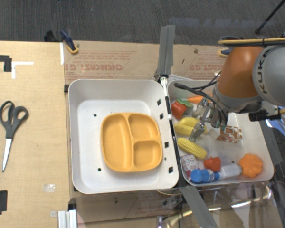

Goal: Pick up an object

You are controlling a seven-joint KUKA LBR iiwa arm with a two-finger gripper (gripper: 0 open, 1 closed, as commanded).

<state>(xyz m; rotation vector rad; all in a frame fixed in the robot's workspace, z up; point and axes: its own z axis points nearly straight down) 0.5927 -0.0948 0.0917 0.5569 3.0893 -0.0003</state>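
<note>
Overhead, "KUKA" on arm (270, 75); tool (199, 129) over corn cob (192, 147), grip state unclear.

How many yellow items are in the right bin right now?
2 that I can see: a yellow piece just left of the tool, and a corn cob below it. The arm may hide others.

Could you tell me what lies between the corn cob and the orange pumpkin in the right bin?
In the camera view, a small red toy lies between the corn cob and the orange pumpkin, low in the right bin.
</note>
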